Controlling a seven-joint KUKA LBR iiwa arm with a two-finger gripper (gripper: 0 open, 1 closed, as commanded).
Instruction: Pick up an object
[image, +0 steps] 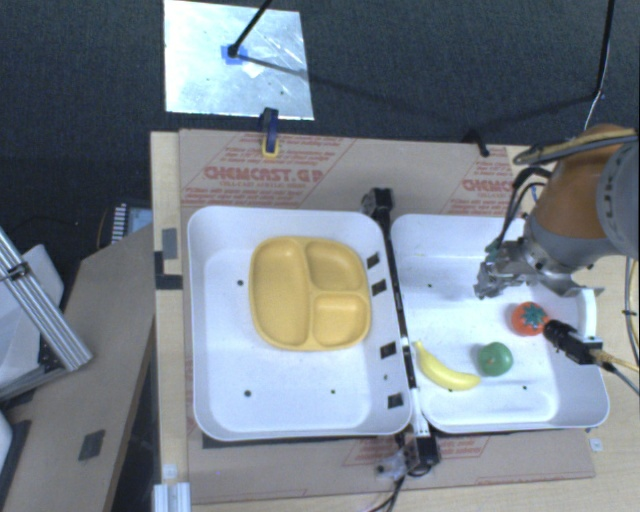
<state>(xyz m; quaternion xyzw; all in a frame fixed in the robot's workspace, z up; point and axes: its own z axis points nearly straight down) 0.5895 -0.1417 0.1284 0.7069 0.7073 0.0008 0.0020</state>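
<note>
Two white bins side by side on surface. Left bin: yellow divided plate at centre. Right bin: banana at 7 o'clock, green ball just beside it, orange tomato at 3 o'clock. End effector above bin, near tomato.

Red "CHEMCAST GP" print repeats across the cardboard sheet.

Two white bins sit side by side on the tabletop: a left bin and a right bin. One yellow plate with three compartments lies in the left bin. The right bin holds three fruits: one banana, one green apple and one tomato.
</note>
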